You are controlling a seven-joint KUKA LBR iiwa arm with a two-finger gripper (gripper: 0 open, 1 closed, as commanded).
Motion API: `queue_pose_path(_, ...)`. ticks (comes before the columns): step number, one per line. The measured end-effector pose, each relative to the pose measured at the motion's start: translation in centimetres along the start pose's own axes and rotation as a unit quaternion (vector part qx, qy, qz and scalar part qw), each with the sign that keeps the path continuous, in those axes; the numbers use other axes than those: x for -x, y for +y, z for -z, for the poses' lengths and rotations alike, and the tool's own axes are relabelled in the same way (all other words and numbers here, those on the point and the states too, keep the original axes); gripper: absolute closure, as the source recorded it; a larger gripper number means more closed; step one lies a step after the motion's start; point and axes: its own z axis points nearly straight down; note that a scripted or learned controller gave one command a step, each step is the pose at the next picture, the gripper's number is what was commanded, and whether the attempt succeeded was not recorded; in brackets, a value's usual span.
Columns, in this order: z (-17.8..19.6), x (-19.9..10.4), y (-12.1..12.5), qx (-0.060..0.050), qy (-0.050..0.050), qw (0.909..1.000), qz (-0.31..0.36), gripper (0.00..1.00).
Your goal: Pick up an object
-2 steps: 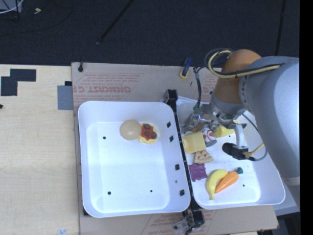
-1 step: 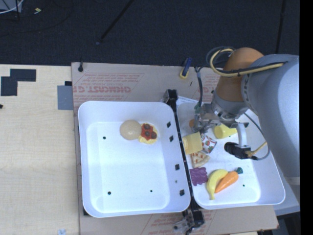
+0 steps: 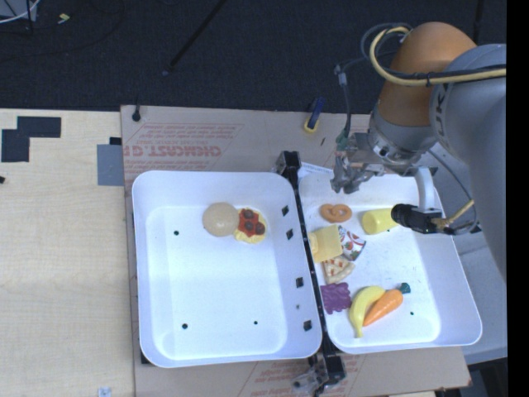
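Hovering over the far end of the right bin (image 3: 450, 325), the gripper (image 3: 350, 180) is sitting above the toys with nothing between its fingers; how wide it's spread, I can't tell. Looks like the approach step to me, nothing picked yet. Closest target is the little orange donut (image 3: 335, 213), just below the gripper, so it's probably needing a short drop and a clean pinch. Everything's looking like smooth molded plastic: a stubby yellow cylinder (image 3: 378, 221), a curved banana (image 3: 362, 306) touching a tapered carrot (image 3: 383, 304). Rounded stuff, likely slippery.
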Motion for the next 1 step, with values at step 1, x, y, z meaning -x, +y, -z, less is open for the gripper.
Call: queue_pose_path(1,3.36,0.86,-0.12,-0.004,0.0,1.0,-0.001,1.0)
